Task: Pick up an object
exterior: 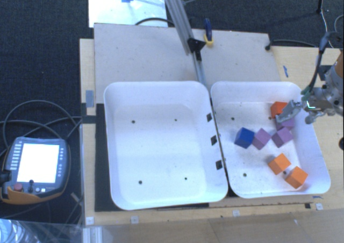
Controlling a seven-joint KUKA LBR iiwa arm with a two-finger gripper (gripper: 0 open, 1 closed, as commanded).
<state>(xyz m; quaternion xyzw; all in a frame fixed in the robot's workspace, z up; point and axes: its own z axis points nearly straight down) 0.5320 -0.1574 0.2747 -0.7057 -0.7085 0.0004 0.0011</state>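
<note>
The gripper (293, 112) sits at the right bin's (236, 193) 2 o'clock area, over an orange cube (277, 108) and purple cube (287, 123); finger state cannot be determined. The bin also holds blue (244, 137), purple and orange blocks. No legible markings.

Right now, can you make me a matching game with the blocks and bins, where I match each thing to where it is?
Things:
1. blue block
2. left bin
3. end effector
4. two orange blocks

Places:
A. beside the left wall of the right bin
B. over the right bin's upper right part
C. near the right bin's lower right corner
D. next to the grey pendant with a screen

Pairs: 1-A, 2-D, 3-B, 4-C
</note>
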